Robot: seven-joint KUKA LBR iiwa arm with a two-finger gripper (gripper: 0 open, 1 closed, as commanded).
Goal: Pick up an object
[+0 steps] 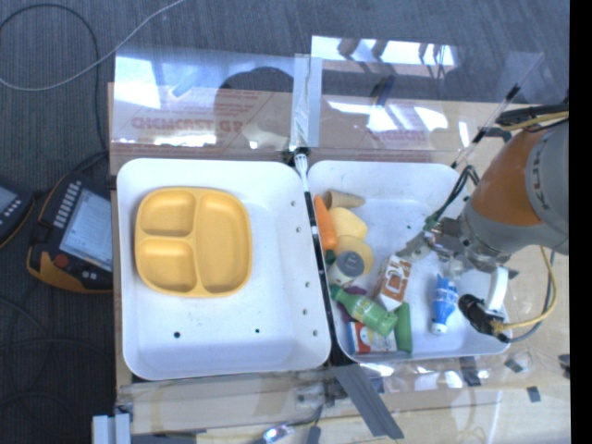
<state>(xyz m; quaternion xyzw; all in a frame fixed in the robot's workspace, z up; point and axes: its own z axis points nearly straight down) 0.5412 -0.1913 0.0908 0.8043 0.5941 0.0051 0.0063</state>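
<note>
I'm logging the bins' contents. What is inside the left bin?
The left bin holds one thing: a yellow divided plate with three compartments, lying flat toward its left side. The bin floor under the plate is covered, so anything beneath it cannot be seen.

The left bin [139, 340] is white and bears a yellow divided plate [194, 240]. The right bin [407, 183] is white too. In it lie an orange carrot [322, 222], a pale yellow piece [346, 220], a green bottle [368, 311], a blue tube [445, 303] with a white cap, and an orange-and-white packet [396, 280]. The arm [518, 188] is grey with an orange band.
</note>
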